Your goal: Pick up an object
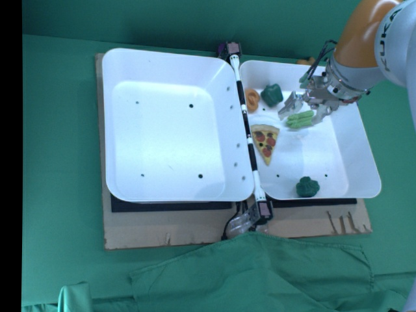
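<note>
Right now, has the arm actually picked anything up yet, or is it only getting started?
It looks midway. The gripper is down in the right bin, right at the light green beans. Whether it grips them, I cannot tell. Left: a clear lift. The pizza slice, orange ring and two dark green vegetables lie untouched.

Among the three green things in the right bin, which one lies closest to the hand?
The light green bean pods, right beneath the hand. The dark green pepper sits farther left, and the dark green broccoli lies near the bin's front edge.
</note>
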`<state>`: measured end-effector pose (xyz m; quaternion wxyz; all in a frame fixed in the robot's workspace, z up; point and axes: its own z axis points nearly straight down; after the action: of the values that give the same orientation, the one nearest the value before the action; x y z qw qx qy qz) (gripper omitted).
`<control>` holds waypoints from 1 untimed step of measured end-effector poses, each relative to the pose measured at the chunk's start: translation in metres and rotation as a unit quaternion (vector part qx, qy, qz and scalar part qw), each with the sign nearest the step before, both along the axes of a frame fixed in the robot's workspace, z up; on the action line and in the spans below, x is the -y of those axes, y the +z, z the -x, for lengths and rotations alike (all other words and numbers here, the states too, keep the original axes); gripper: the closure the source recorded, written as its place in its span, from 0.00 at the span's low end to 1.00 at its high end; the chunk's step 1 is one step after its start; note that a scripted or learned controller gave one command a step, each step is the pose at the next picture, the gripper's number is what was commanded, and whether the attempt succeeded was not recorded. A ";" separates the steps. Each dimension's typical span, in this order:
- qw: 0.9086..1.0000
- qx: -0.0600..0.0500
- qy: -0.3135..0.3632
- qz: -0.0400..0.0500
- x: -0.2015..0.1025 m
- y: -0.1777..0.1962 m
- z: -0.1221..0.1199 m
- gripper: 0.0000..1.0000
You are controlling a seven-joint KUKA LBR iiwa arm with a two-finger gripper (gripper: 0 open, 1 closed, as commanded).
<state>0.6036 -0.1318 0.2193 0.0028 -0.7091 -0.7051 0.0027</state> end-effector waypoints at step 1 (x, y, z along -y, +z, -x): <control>1.000 0.013 0.002 0.005 0.002 -0.033 -0.037 0.00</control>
<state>0.6410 -0.1333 0.1863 -0.0098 -0.7073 -0.7069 -0.0032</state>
